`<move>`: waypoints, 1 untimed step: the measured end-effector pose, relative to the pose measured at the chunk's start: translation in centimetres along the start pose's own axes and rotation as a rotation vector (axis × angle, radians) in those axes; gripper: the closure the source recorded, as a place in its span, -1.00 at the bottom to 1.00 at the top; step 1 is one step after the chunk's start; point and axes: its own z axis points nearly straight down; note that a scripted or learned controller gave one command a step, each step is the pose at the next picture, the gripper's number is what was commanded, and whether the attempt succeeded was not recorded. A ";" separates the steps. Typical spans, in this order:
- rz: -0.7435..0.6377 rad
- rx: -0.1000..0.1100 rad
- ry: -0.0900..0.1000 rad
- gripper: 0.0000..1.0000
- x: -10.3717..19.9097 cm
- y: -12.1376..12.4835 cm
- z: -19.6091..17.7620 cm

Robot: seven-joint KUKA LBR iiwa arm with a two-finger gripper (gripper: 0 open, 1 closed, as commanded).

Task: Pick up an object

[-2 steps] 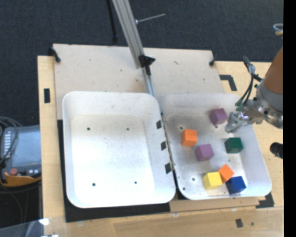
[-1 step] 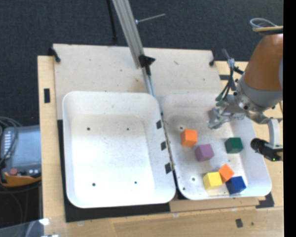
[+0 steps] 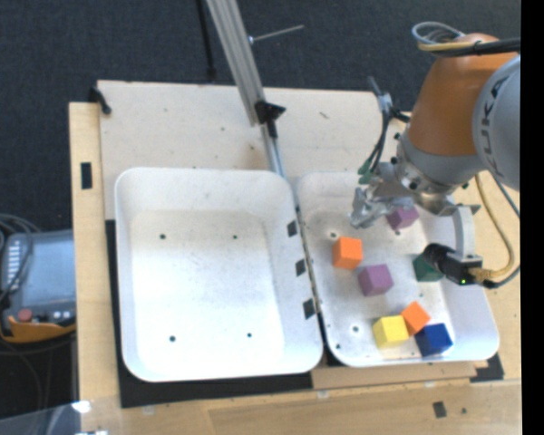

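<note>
Right bin [image 3: 490, 333]: orange cube [image 3: 348, 252], purple cube [image 3: 374, 279], yellow cube [image 3: 391, 330], small orange cube [image 3: 416, 315] touching a blue cube [image 3: 433, 338], and a dark green piece [image 3: 426, 265] near the right wall. Gripper [image 3: 372, 208] low over the bin's far end, beside another purple cube [image 3: 403, 217]; jaw state cannot be told. Left bin [image 3: 208, 270]: bare white floor.

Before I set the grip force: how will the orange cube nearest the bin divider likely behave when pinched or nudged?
The orange cube looks like a small foam or wooden block, so probably light and stiff. Its flat faces suggest it slides on the white bin floor rather than rolls. It stands apart from the purple cube, so a nudge likely moves it alone.
</note>
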 end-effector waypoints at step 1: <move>0.000 -0.001 0.000 1.00 5.0 -0.1 -0.6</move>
